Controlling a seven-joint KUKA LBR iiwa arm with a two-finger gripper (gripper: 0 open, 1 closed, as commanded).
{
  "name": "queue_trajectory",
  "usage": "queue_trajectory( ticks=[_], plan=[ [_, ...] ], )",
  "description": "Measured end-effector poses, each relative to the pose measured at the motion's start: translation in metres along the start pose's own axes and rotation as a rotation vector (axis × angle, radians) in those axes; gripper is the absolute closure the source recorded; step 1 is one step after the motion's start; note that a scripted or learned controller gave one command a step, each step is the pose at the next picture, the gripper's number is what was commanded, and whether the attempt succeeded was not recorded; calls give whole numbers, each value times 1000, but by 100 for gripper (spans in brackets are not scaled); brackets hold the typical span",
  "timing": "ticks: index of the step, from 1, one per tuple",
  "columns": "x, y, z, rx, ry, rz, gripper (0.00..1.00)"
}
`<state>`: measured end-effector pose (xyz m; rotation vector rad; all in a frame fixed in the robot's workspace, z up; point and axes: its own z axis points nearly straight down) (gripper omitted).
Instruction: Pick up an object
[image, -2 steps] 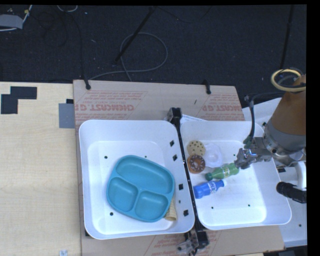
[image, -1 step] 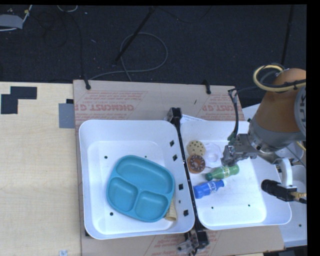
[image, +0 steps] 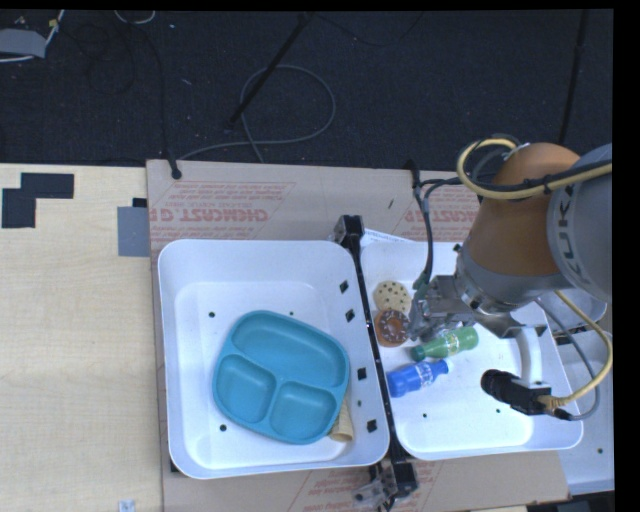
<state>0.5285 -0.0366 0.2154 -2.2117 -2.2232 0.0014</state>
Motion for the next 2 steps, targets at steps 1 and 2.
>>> queue_trajectory(
  ticks=[1,2],
  plan=[
    [52,-10,1,1,-1,1,100],
    [110,3,-2,-1,-1,0,100]
  ],
)
